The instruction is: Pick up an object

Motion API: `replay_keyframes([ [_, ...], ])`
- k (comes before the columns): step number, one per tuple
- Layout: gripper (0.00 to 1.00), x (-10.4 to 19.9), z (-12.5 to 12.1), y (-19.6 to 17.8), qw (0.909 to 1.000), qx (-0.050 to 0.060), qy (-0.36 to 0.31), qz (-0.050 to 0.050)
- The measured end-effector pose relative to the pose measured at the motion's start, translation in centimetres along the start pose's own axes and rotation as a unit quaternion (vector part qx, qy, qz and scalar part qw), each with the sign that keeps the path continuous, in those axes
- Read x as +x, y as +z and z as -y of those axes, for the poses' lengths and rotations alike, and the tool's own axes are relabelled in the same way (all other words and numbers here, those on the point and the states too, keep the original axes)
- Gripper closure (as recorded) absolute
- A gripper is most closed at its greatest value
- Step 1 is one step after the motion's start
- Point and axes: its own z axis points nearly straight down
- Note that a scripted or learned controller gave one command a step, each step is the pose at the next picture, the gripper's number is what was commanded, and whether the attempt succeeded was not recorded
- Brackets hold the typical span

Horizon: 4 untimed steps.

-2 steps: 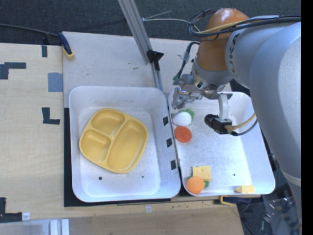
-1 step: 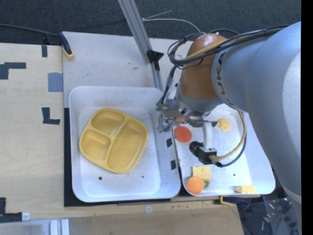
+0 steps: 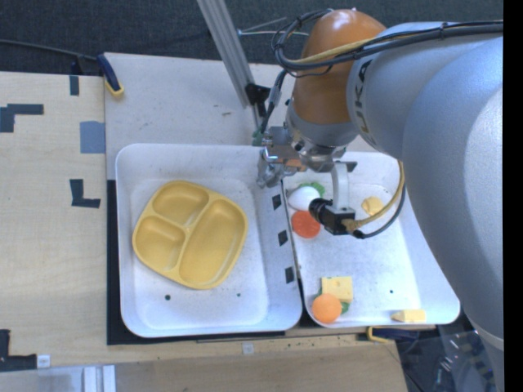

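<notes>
yellow tray fills left bin, right bin crowded near arm, bare floor mid-right

A robotics lab: a large grey industrial arm hangs over two white bins on a taped plywood bench. Behind the bins, an aluminium rail rises, with loose cables beside it.

The arm runs off the right edge and covers the right bin's far corner; its fingers are perhaps buried behind the wrist
</notes>
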Motion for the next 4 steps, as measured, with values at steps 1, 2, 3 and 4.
replay_keyframes([
  [1, 1.00, 1.2, -6.1, -4.4, 1.0000, -0.002, 0.000, 0.000],
  [2, 1.00, 3.2, -5.1, 7.3, 1.0000, 0.007, 0.001, 0.002],
  [3, 1.00, -2.6, -3.9, 3.9, 1.0000, 0.003, 0.004, 0.001],
  [4, 1.00, -7.2, -0.5, 4.1, 1.0000, 0.004, 0.004, 0.002],
])
